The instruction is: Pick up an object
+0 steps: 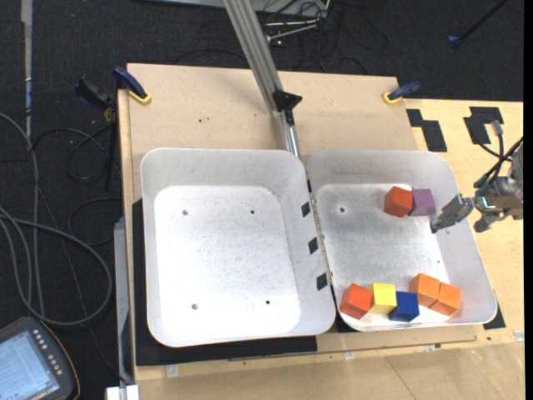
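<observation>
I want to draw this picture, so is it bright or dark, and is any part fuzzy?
Camera view: bright, even light on the two shallow white plastic bins, with only small soft shadows under the small coloured cubes; the black floor around the bench is dim; the grey metal claw at the right edge looks a bit fuzzy, while the cubes look fairly sharp.
</observation>
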`<state>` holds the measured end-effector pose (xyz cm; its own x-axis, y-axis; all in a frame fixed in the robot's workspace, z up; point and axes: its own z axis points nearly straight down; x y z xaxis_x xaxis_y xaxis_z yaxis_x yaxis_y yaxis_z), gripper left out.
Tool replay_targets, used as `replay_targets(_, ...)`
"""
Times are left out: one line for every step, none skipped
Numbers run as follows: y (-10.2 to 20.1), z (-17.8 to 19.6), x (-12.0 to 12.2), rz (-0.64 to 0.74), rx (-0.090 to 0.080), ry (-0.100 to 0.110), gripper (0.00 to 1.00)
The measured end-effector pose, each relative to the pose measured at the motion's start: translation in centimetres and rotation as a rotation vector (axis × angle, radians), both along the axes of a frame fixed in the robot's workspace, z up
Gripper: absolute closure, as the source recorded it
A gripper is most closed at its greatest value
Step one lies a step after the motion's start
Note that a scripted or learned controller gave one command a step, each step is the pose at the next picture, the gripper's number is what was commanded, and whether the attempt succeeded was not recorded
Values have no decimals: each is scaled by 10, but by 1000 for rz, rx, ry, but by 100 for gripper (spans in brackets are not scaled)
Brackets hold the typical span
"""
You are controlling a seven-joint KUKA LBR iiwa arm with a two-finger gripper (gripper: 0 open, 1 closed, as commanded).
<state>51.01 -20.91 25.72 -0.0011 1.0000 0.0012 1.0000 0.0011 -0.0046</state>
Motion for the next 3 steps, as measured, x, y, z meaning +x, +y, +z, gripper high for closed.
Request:
replay_targets(0,2,1,0,-2,-5,0)
replay_targets(-2,-47,10,-1,-1,0,0)
replay_targets(-2,-94,17,-1,0,0,0)
